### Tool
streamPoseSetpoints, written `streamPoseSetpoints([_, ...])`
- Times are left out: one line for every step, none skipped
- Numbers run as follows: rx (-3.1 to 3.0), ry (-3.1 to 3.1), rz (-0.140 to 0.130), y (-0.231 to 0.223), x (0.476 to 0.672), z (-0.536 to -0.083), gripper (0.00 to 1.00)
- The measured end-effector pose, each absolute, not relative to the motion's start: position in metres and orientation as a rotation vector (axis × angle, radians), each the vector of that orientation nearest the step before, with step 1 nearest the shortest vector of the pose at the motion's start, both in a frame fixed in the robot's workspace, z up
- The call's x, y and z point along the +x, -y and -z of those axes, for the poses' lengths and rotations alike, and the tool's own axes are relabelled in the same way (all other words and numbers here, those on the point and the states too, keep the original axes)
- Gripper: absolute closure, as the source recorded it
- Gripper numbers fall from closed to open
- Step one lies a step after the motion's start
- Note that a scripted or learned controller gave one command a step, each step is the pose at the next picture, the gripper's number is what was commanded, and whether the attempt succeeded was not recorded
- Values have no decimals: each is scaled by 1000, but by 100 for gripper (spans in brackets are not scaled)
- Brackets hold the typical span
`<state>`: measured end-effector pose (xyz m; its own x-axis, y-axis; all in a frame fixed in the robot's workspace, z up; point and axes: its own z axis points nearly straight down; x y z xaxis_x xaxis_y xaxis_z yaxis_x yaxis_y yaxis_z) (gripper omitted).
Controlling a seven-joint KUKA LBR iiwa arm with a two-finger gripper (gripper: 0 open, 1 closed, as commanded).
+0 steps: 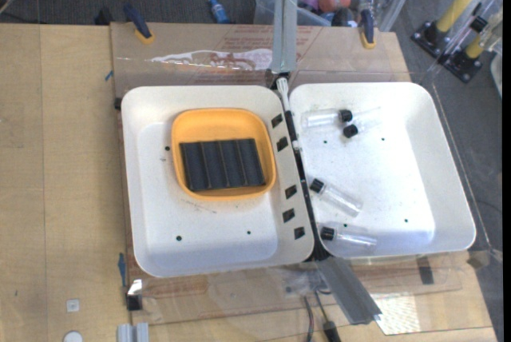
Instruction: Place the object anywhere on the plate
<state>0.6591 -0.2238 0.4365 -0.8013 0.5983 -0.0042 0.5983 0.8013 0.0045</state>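
Left bin (152, 244): shallow white tray, smooth, with rounded corners. It bears a plate (185, 127), orange-yellow, rounded-square, with a raised rim. On the plate lies a black ribbed object (223, 165), flat and rectangular with four parallel ridges. Its long axis runs left to right, tilted a little, and the ridges run near to far.

Right bin (415, 172): same white tray, just beside the left one. It holds clear plastic vials with black caps: two (329, 119) at the far left, close together; one (334, 197) near the dividing edge, angled with its cap to the far left; one (348, 236) at the near edge, lying left to right with its cap to the left.

Bench (56, 172): pale wood-grain surface.

Claw: out of the camera's view, so its state cannot be told.
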Motion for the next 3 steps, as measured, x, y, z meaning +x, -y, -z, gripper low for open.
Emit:
streamPoseSetpoints([960, -2986, -1, 224, 659, -437, 100])
streamPoseSetpoints([902, -3003, 0, 222, 661, -437, 100])
streamPoseSetpoints([875, -3011, 0, 222, 661, -437, 100])
